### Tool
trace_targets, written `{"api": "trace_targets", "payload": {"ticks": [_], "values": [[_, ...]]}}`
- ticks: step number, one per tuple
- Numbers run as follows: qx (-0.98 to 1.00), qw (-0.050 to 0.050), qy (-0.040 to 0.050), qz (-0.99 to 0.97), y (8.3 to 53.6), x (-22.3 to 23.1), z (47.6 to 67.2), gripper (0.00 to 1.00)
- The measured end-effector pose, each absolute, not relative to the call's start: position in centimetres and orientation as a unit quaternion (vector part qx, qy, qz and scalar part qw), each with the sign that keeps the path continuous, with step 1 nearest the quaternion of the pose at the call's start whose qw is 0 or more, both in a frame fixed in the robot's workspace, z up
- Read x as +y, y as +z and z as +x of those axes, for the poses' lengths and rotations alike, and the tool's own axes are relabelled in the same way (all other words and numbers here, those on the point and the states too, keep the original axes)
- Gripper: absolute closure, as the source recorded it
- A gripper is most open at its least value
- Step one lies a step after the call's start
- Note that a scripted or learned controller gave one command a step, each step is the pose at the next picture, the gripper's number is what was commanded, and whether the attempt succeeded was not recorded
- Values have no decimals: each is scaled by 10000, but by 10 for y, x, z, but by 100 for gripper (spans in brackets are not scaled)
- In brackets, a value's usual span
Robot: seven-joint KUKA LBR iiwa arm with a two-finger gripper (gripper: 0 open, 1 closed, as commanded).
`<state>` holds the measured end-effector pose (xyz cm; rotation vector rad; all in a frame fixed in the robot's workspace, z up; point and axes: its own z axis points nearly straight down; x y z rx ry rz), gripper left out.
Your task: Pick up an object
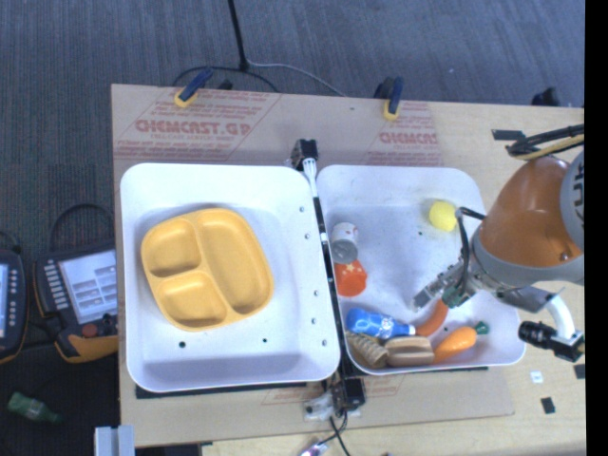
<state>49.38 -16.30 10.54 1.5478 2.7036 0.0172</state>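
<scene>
Near-edge clutter in right bin (399,183): carrot (456,341), blue bottle (378,326); gripper (439,294) low over orange sausage-like piece (431,318), finger state cannot tell; nothing lifted, pick remains.

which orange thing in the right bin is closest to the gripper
The thin orange piece sits right under the gripper. The carrot lies further toward the bin's front edge, and the orange cup is over by the divider.
</scene>
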Motion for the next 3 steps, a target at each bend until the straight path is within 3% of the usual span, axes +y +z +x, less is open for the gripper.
{"api": "trace_targets", "payload": {"ticks": [1, 2, 3], "values": [[8410, 3, 2, 5410, 184, -76, 484, 100], [8405, 10, 9, 5419, 100, -129, 485, 100], [9302, 12, 43, 3670, 96, -140, 499, 100]]}}
